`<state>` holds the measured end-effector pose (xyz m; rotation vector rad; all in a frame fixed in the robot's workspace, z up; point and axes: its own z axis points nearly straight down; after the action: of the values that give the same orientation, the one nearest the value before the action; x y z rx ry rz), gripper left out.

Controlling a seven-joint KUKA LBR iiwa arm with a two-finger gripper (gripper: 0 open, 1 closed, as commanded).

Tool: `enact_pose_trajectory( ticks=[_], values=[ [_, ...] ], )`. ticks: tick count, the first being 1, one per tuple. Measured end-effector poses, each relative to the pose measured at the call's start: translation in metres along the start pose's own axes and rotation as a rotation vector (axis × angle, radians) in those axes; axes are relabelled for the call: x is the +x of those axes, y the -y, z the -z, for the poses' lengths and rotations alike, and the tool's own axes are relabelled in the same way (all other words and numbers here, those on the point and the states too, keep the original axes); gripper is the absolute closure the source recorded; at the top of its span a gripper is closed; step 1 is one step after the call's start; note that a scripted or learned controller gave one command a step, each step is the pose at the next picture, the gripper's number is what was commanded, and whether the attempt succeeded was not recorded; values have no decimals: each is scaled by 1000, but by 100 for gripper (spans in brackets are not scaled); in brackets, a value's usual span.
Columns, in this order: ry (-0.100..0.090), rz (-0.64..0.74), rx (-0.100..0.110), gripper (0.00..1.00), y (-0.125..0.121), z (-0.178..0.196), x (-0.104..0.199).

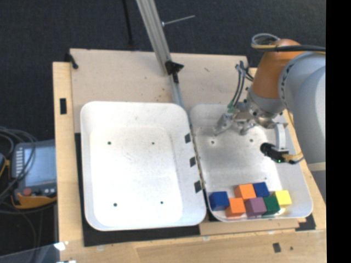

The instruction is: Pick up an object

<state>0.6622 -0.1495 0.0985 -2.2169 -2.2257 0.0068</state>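
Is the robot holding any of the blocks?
No. The gripper has nothing between its fingers; the blocks lie together at the right bin's near edge.

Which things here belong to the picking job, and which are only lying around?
For the job:
- gripper, over the far part of the right bin
- coloured blocks, clustered at that bin's near edge

Just lying about:
- left bin
- metal rail behind the bins
- handheld controller with cables, left of the bench
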Motion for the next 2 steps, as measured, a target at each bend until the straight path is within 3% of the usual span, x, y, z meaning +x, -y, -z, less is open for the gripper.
enact_pose_trajectory(
  ticks=[1, 2],
  values=[
    [1, 0, -9, 100, -2, 15, -1],
    [-2, 2, -10, 100, -9, 61, -2]
  ],
)
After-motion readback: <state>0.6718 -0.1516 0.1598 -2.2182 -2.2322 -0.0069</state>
